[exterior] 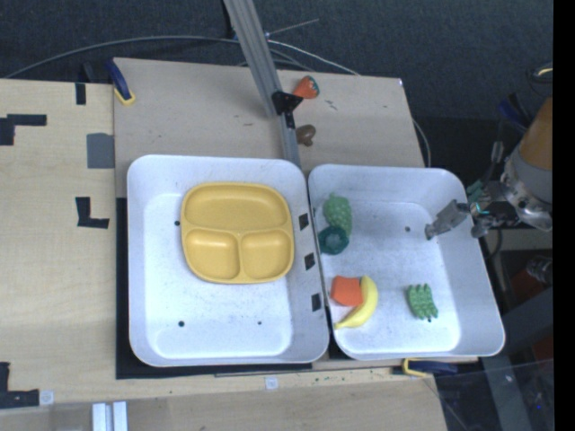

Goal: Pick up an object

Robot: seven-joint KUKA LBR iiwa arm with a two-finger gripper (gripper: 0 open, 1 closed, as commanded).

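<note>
Camera view, from above, at a slant.

Left bin (144,268): one yellow divided plate (238,232) is laid flat toward the back of the floor, well apart from the toys.

Right bin (467,330): four small toys are scattered loosely, as candidates for picking. A green knobbly piece (338,211) is set near the dividing wall, touching a dark teal cup (333,240) just in front of it. An orange block (346,290) is pressed against a yellow banana (362,306) at the near left. A green studded brick (420,301) is placed alone at the near right, the least crowded item, so it is judged the easiest target.

Gripper (446,217): it is held above the right bin's far right edge, apart from every toy. Nothing is seen between the fingers; whether they are spread or pressed together cannot be told.

Step in hand: judged an approach, with no toy yet taken.
</note>
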